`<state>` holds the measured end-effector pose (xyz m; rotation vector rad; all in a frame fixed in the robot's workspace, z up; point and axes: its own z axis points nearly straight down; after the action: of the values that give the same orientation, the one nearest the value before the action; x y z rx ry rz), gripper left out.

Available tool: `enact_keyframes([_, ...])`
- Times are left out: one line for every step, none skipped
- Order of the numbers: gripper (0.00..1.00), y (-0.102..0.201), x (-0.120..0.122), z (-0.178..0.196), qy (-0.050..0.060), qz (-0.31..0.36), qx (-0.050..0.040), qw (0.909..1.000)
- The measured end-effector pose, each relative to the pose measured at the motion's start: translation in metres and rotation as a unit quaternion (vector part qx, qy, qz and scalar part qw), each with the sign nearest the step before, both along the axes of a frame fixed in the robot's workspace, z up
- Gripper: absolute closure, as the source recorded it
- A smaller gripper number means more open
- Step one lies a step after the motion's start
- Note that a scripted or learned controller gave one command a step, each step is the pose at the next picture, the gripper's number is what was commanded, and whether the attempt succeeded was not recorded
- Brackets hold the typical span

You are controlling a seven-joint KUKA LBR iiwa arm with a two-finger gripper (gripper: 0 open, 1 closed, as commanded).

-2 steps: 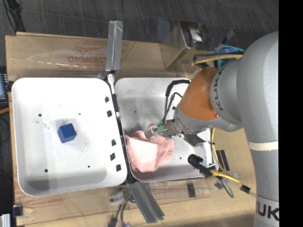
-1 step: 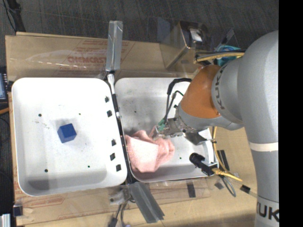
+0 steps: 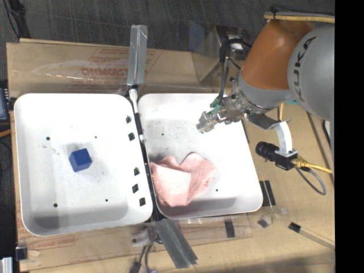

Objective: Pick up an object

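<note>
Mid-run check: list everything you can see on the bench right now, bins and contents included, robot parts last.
blue cube: 1, blue, in the left bin, left of its middle
pink cloth: 1, pink, crumpled, in the right bin's near part, close to the wall shared with the left bin
left bin: 1, white, view's left
right bin: 1, white, view's right, side by side with the left bin
cardboard sheet: 1, brown with red print, under the bins, showing on the far side
gripper: 1, pale metal, over the right bin's far part, apart from the pink cloth
arm: 1, grey with orange band, coming from the view's right
</note>
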<state>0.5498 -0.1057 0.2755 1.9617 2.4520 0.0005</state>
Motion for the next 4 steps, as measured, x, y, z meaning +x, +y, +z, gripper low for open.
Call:
enact_keyframes([0.0, 0.0, 0.0, 0.0, 0.001, 0.0, 0.0001, 1.0])
enact_keyframes([0.0, -0.032, -0.03, -0.184, 0.001, -0.001, 0.0007, 1.0])
enact_keyframes([0.0, -0.024, -0.057, -0.069, 0.001, 0.052, 0.0003, 0.9987])
enact_keyframes([0.0, -0.028, -0.053, -0.184, 0.001, 0.085, 0.0008, 0.9964])
